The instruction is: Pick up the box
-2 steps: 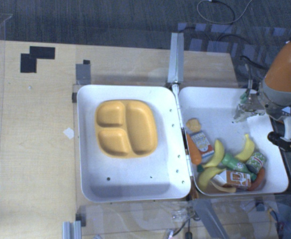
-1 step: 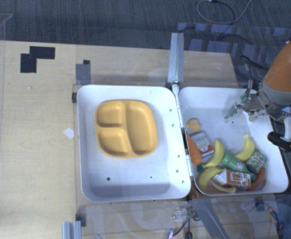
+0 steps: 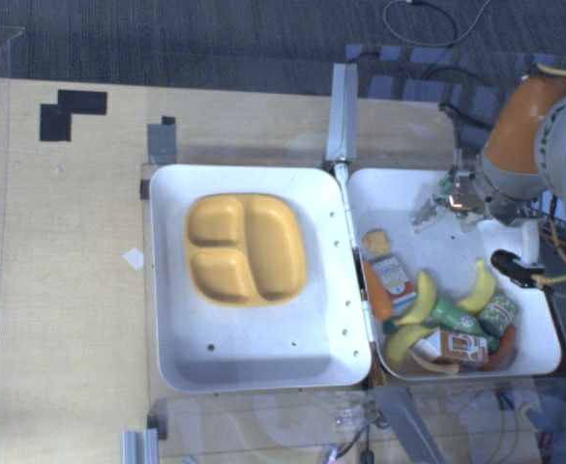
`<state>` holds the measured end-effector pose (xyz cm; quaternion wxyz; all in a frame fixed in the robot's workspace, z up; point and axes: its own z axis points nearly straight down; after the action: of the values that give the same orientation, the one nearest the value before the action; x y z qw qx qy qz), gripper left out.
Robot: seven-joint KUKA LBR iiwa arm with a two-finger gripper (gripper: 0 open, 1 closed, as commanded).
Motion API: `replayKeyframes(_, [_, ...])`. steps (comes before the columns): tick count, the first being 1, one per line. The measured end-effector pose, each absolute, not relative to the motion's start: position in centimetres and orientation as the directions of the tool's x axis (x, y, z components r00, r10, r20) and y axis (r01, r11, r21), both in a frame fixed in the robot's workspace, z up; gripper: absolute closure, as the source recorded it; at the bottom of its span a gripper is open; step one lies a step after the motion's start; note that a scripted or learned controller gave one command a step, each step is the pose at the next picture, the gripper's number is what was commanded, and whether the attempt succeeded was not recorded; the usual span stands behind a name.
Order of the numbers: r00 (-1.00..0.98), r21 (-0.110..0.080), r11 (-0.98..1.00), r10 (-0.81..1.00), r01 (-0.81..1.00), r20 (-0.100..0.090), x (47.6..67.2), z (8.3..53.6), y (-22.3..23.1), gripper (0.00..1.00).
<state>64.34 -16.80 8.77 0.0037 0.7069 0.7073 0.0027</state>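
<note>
three bananas, one box, one yellow tray — the tray left of the box. gripper above the box, fingers spread, nothing between. two white bins on a wooden bench — grey carpet beyond.

tool above right bin | box among bananas

Grey arm, orange band above wrist; small metallic hand, red light.
</note>
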Motion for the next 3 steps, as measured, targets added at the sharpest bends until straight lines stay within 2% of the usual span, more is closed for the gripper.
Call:
replayKeyframes(1, [-0.097, 0.009, 0.097, 0.995, 0.995, -0.003, 60.7, 8.9, -20.6, 0.0])
replayKeyframes(2, [-0.193, 0.008, 0.193, 0.981, 0.981, -0.003, 66.8, 8.8, -17.9, 0.0])
replayKeyframes(3, [-0.191, 0.008, 0.191, 0.982, 0.982, -0.004, 61.6, 8.8, -20.6, 0.0])
